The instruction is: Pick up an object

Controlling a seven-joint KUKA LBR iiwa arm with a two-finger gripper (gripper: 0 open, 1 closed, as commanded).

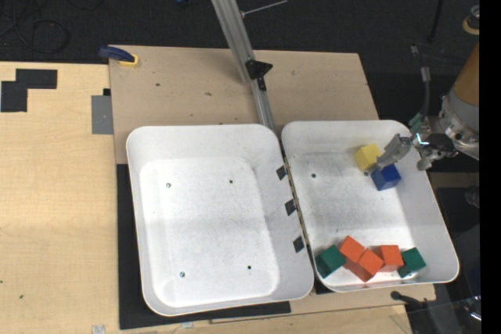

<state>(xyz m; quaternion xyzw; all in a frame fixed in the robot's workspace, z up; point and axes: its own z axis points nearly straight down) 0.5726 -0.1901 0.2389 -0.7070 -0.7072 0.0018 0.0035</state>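
Note:
The right bin (344, 207) holds several small blocks. A yellow block (365, 157) and a blue block (386, 177) lie close together near its far right side. Along its near edge sit a green block (330, 259), two orange blocks (358, 258) and another green block (412, 260). My gripper (412, 152) hangs over the bin's right rim, just right of the yellow and blue blocks. Its fingers (394, 149) are spread open with nothing between them; the left one is beside the blue block's upper edge.
The left bin (203, 215) stands next to the right one, joined by black clips (288, 206). A slanted aluminium rail (233, 27) rises behind the bins. A blue and yellow clamp (119, 55) lies at the bench's far left corner.

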